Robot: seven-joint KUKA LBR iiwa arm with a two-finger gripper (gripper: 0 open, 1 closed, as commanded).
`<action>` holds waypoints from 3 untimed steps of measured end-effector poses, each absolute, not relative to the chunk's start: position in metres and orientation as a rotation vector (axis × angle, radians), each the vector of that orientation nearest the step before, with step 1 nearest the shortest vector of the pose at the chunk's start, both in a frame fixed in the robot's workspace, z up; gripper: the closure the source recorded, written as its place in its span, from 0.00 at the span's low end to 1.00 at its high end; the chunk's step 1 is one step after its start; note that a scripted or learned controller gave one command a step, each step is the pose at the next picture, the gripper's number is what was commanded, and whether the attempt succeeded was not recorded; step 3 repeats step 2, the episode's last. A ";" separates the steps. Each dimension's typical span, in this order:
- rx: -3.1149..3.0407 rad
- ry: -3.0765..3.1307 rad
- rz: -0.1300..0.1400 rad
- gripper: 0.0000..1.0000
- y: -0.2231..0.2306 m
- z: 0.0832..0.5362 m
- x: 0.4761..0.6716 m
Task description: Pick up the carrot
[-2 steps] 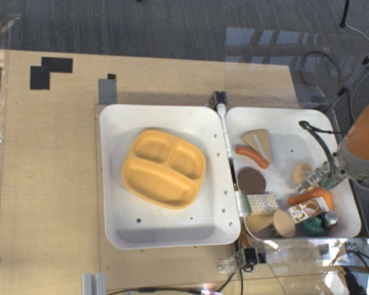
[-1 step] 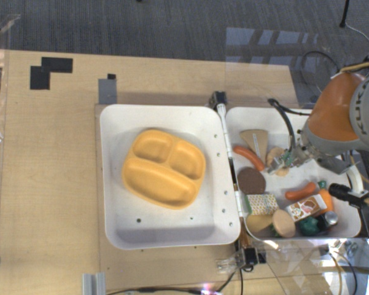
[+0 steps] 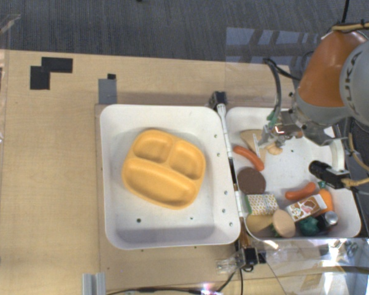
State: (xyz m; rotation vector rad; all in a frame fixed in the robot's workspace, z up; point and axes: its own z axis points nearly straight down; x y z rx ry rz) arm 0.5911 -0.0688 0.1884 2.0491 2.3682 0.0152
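Two long orange pieces lie in the right bin (image 3: pixel 351 223), and I cannot tell which is the carrot. One orange-red piece (image 3: pixel 248 157) lies slanted near the bin's left wall. The other orange piece (image 3: pixel 302 191) rests further right, beside a juice carton (image 3: pixel 310 208). My gripper (image 3: pixel 274 137) hangs over the bin's upper middle, just up and right of the orange-red piece. A pale wedge (image 3: pixel 252 140) and a small tan bit (image 3: pixel 274 147) lie under it. I see nothing held.
The left bin (image 3: pixel 116 226) holds a yellow divided plate (image 3: pixel 164 168). The right bin's front is crowded with a brown disc (image 3: pixel 250 180), a patterned block (image 3: pixel 262 203), a tan cylinder (image 3: pixel 283 223) and a green item (image 3: pixel 307 227).
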 end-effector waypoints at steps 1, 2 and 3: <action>2.157 2.280 0.013 1.00 0.012 0.185 0.594; 2.358 2.075 0.009 1.00 0.085 0.185 0.608; 2.358 2.075 0.009 1.00 0.085 0.185 0.608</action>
